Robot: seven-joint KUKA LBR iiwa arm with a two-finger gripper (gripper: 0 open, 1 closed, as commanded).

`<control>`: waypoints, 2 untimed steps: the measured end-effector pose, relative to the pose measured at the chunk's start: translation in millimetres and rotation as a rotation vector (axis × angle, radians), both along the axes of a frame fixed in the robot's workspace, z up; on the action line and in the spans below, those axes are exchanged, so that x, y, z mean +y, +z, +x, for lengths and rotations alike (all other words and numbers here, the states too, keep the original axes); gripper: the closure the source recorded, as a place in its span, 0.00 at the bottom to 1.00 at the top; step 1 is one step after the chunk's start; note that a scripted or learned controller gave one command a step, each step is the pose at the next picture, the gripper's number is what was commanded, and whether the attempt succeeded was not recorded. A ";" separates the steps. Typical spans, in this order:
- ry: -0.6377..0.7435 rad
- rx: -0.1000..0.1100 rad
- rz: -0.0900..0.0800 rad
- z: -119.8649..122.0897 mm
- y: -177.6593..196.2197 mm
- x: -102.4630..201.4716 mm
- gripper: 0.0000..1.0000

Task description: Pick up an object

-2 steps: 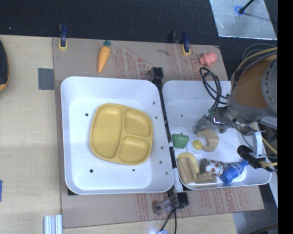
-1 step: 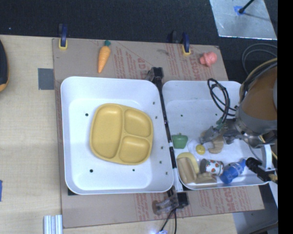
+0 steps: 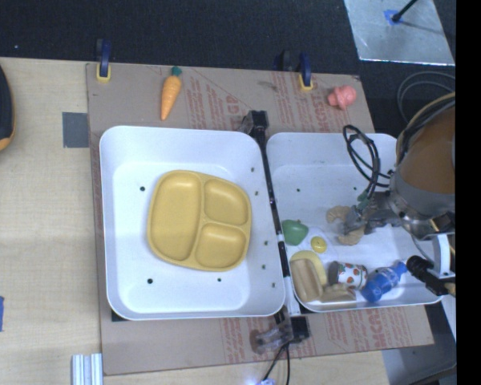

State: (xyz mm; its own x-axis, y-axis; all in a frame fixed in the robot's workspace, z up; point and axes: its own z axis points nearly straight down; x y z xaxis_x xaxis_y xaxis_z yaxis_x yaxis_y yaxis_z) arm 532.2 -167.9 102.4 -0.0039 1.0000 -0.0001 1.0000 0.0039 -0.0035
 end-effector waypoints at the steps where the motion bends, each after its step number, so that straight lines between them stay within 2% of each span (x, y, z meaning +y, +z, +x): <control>1: 0.002 -0.007 -0.001 51.3 9.6 -2.9 1.00; 2: 0.003 -0.009 -0.001 117.3 29.4 4.5 1.00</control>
